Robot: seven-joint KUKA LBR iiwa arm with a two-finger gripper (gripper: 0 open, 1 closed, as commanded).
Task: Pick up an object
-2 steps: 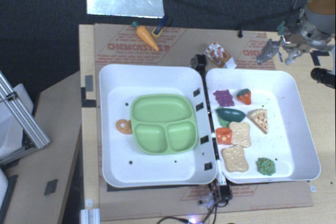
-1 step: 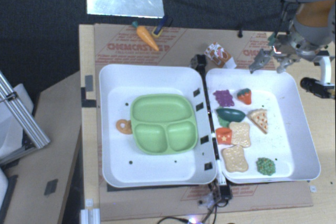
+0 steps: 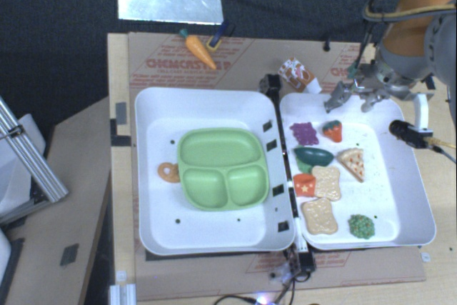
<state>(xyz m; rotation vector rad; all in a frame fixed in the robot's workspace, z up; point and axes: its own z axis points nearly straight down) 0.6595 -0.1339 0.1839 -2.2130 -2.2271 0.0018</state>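
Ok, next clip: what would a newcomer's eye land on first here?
Probably the green divided plate in the middle of the left bin, with a small pretzel beside it on its left. Next, the cluster of toy foods in the right bin, such as the pizza slice and broccoli. The gripper hovers open above that bin's far edge, and a carrot lies on the bench beyond the bins.
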